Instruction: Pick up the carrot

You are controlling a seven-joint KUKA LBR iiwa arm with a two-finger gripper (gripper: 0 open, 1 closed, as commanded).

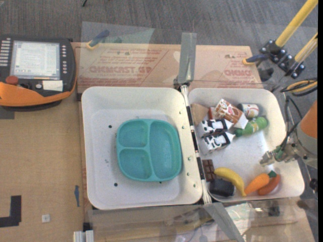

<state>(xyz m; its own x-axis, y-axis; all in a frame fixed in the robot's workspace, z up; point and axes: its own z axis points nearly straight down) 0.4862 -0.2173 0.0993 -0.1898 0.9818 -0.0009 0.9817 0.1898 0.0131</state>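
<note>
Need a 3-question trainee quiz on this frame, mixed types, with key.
1. True or false: the carrot lies in the left bin.
2. What lies right beside the carrot, toward the bin divider? A) plate B) banana C) pendant
3. Fill in: the gripper hovers over the ___ bin.
Key: 1 false; 2 B; 3 right.

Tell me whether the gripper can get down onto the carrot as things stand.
Probably yes. The gripper sits just above the carrot in the right bin, with nothing lying over the carrot. The banana lies close on its left and the bin wall close on its right, so the fingers have little room.
</note>
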